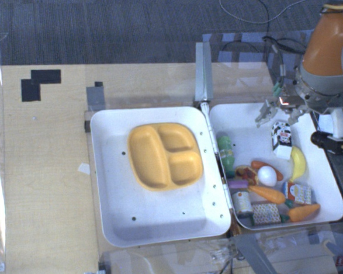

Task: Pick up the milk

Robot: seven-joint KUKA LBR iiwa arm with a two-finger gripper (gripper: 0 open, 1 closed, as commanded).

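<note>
The milk (282,138) is a small white carton with black patches and a red mark. It lies in the right bin (243,119) near the far right side. My gripper (281,113) hangs just beyond and above the carton, open, with its grey fingers (264,113) splayed to either side. Nothing sits between them, and the carton's top end lies just under the wrist. The orange band of the arm (327,40) rises at the right.
In the right bin a banana (299,162) lies beside the milk, with a white egg (268,175), carrots (268,194), a can (242,202), a green item (225,147) and other food crowded along the near side. The left bin (115,213) holds a yellow divided plate (164,154).
</note>
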